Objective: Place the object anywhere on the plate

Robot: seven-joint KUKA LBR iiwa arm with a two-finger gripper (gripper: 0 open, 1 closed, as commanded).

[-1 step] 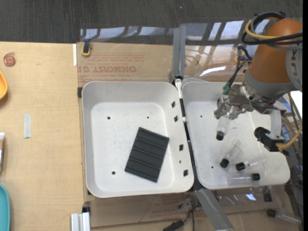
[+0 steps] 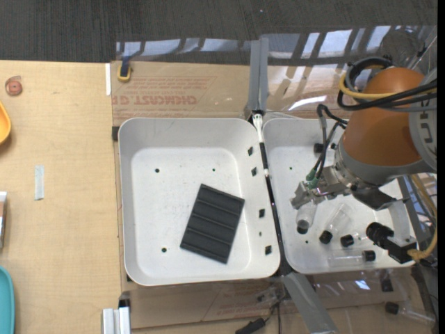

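Plate (image 2: 213, 223), dark ribbed rectangle, lies tilted in left bin (image 2: 139, 158).

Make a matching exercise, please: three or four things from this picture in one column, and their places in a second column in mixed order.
Things:
1. dark grey ribbed rectangular plate
2. grey arm with the orange band
3. small clear plastic objects with black caps
4. brown cardboard sheet with red print

Places:
A. above the right white bin
B. flat behind both bins
C. lying on the floor of the right bin
D. tilted, inside the left white bin

Pairs: 1-D, 2-A, 3-C, 4-B
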